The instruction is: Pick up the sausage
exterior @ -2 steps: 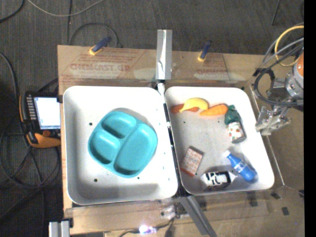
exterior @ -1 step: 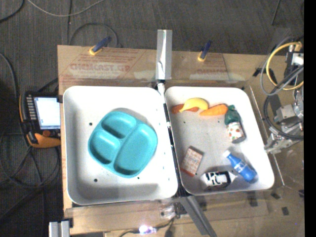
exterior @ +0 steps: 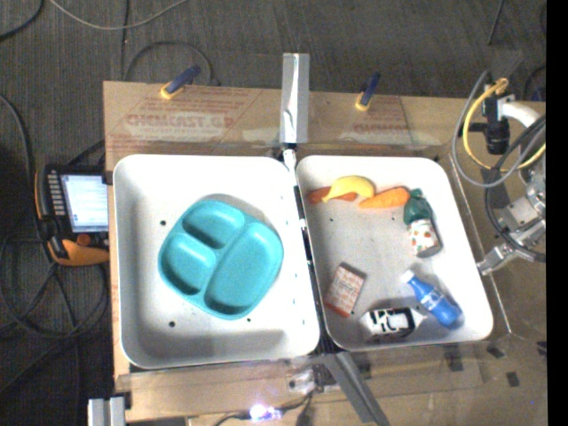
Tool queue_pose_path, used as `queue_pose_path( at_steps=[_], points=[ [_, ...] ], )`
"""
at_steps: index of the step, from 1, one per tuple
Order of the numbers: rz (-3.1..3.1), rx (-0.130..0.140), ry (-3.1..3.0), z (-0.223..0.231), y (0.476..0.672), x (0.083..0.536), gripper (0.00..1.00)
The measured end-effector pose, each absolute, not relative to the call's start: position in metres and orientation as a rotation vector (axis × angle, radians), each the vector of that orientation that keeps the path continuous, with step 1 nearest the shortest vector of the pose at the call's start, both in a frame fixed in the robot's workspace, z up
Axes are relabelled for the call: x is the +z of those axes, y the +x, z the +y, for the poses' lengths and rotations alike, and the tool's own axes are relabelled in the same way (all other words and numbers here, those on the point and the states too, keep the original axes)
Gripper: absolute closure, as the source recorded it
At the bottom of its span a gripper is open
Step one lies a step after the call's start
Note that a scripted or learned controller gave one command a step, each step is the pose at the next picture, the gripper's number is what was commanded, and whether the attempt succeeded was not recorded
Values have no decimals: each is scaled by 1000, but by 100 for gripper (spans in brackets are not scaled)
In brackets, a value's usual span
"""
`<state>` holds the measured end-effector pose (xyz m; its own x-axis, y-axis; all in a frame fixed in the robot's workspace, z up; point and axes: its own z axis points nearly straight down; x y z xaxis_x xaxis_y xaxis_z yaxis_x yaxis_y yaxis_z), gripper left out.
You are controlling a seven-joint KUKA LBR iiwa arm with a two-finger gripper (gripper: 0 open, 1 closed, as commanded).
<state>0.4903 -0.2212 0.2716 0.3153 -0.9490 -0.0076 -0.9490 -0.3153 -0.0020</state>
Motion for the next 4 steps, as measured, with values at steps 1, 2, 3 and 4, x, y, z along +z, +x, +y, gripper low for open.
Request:
queue_pose_path(
  at_steps=[1, 2, 3, 4],
  points=[
    [1132, 8, -2924, -214, 485, 243, 100],
    [1147, 5, -2917, -195, 516, 272, 100],
    [1146, 5, -2917, -195, 516, 272, 0],
    [1426, 10, -2794, -136, 556, 168, 0]
  ],
)
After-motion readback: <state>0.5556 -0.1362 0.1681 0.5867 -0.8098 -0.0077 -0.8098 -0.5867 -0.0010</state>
